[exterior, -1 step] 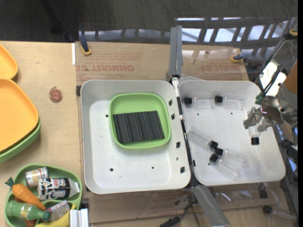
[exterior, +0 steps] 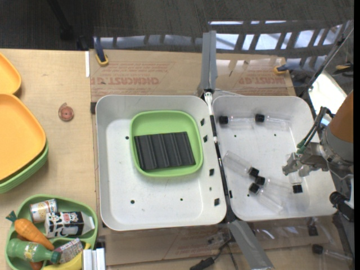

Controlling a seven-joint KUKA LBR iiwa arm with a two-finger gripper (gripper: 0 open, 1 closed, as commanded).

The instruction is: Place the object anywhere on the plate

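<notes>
We see green plate in left bin, holding only dark ribbed mat — task not started. Clear tubes with black caps lie in right bin. Gripper low at right edge — finger state unclear.

Arm enters from right edge, orange band showing above wrist. Wrist bent downward. Tool sits low, pointed down and slightly leftward; metal fingertip parts blurred together.
</notes>
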